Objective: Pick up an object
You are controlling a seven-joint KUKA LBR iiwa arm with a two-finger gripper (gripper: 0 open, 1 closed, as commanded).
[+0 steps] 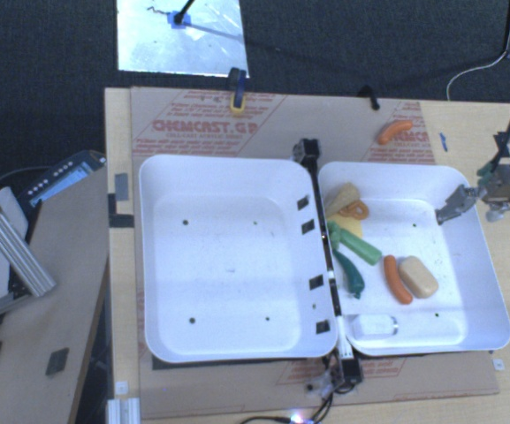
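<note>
Above the right shallow white plastic bin's (pixel 467 263) far right rim, I see the grey two-finger gripper (pixel 456 207); whether it is open or closed, I cannot tell.

A pale wooden bench (pixel 480 122) stood on a dark blue carpeted floor (pixel 42 60). Across its top lay a clear sheet (pixel 201 126) printed with red lettering, pinned at the far edge by a blue and yellow clamp (pixel 236 91). Beyond the bench, a shiny square panel (pixel 180 25) lay on the carpet, catching the light. At the left sat a lower tan table (pixel 56 263) with a slanted metal rail (pixel 7 246) and a small grey device (pixel 60 177). A white cable (pixel 493 56) trailed over the carpet near the far right corner.
</note>
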